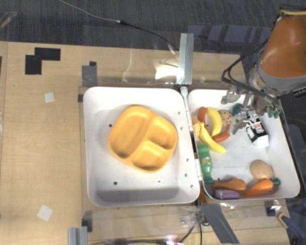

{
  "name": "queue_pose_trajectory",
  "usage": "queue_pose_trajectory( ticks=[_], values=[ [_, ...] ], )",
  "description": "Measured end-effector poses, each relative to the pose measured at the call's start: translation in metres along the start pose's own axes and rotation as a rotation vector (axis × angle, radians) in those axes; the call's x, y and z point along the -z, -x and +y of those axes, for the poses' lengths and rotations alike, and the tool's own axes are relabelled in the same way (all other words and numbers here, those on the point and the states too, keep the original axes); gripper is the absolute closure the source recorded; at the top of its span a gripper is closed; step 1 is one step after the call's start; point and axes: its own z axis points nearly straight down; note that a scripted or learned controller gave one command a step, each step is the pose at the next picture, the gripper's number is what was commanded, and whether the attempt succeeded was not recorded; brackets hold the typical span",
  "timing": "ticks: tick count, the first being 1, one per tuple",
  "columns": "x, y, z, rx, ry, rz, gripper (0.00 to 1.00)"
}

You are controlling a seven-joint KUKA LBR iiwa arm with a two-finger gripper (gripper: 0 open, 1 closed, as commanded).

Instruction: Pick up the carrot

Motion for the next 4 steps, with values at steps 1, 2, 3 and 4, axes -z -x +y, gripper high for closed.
queue_pose_trajectory(
  ticks=[1,2,3,4],
  values=[
    [-0.033,-0.051,0.035,-0.056,0.002,0.003,0.00],
    [-0.032,-0.096,0.078,-0.306,0.001,0.002,0.00],
    [-0.032,-0.119,0.021,-0.415,-0.001,0.001,0.00],
    [-0.044,-0.120,-0.008,-0.672,-0.001,0.003,0.00]
  ],
)
